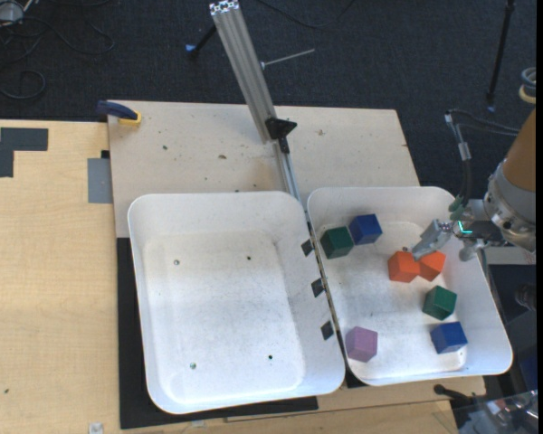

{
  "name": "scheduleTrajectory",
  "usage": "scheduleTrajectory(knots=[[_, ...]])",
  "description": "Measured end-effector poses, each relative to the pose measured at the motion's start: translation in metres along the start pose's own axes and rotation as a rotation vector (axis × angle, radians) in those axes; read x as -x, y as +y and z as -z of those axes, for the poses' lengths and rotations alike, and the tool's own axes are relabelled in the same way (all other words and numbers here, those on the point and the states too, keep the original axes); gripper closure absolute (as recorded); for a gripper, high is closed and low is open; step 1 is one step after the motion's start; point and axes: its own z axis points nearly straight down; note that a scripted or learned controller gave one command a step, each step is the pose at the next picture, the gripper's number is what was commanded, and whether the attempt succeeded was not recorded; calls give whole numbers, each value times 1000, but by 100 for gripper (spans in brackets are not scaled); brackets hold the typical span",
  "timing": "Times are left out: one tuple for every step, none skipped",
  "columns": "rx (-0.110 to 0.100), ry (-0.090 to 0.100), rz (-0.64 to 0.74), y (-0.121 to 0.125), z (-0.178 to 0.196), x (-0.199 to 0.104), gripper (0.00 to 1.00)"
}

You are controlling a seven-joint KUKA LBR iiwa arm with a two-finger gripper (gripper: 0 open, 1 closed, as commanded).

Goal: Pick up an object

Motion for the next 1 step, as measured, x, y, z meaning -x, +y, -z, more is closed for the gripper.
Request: scheduleTrajectory(knots=[[-5, 1, 0, 6, -49, 5, 0]])
